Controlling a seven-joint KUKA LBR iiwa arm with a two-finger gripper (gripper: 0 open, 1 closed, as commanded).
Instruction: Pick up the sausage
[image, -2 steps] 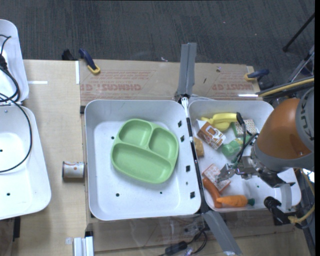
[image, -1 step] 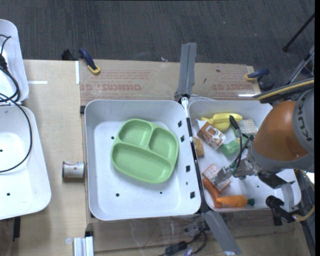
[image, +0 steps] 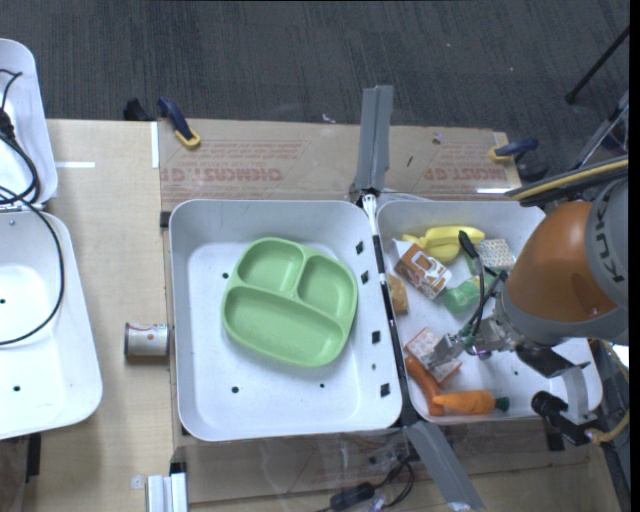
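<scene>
I judge the sausage (image: 421, 377), lying just below-left of my gripper (image: 462, 341), light, firm and smooth; I would grip mid-length. Gripper's grasp state: cannot tell.

Single fixed camera above the bench (image: 100, 160), angled down, both white bins (image: 190, 300) in frame, moderately distant

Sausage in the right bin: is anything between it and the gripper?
Yes. A small pink-and-white packet lies between the gripper and the sausage, seemingly overlapping its upper end; a carrot lies beside its lower end.
</scene>
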